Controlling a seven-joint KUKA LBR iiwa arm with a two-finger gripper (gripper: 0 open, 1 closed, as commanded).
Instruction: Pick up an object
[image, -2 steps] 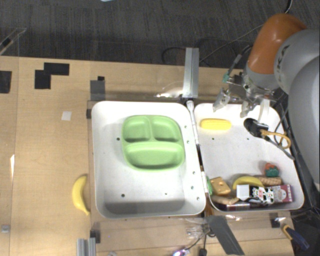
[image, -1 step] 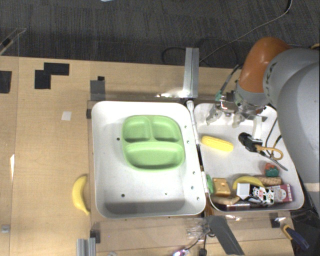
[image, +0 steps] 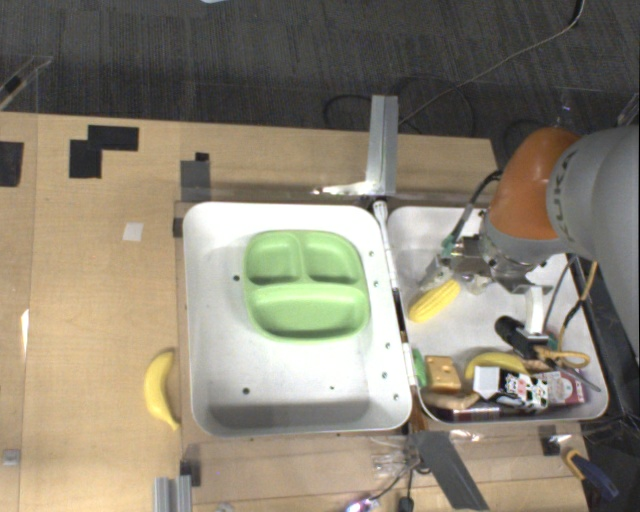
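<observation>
A yellow corn cob (image: 435, 300) lies tilted in the middle-left of the right bin (image: 410, 232). My gripper (image: 462, 263) hangs just above and to the right of the cob's upper end. Whether it touches the cob I cannot tell. Along that bin's front wall lie a banana (image: 495, 361), a brown square block (image: 443, 374), a white cube (image: 486, 379) and a patterned red packet (image: 545, 388). The arm's orange band (image: 522, 190) stands over the bin's back right.
The left bin (image: 215, 390) holds a green divided plate (image: 303, 282) in its middle. A second banana (image: 160, 388) lies on the wooden bench, outside the left bin's front-left corner. A metal post (image: 383, 140) rises behind the two bins.
</observation>
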